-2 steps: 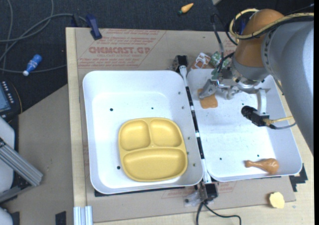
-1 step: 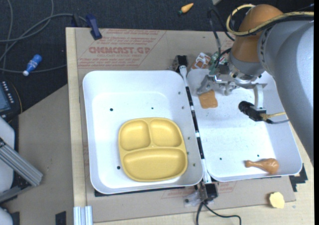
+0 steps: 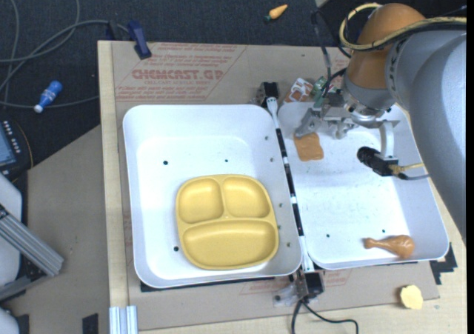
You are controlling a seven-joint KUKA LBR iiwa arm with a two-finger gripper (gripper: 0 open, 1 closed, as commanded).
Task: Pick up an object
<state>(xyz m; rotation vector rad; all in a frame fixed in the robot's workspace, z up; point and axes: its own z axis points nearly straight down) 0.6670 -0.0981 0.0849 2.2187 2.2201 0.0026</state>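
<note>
In the right bin [image 3: 355, 199], near its back left corner, lies a flat orange-brown piece like a slice of toast [image 3: 309, 148]. My gripper [image 3: 324, 129] hangs just above and behind it, at the end of the grey arm with the orange band [image 3: 378, 44]. The fingers look spread, and nothing shows between them. The left fingertip [image 3: 306, 129] is right at the toast's top edge. A brown toy drumstick [image 3: 389, 245] rests near the same bin's front right corner.
A yellow divided plate [image 3: 225, 220] sits in the left bin [image 3: 148, 140]. A small orange-and-white item [image 3: 300, 90] lies behind the right bin. A yellow chunk [image 3: 409, 296] lies on the bench at the front right. A black connector [image 3: 374, 161] hangs off the arm.
</note>
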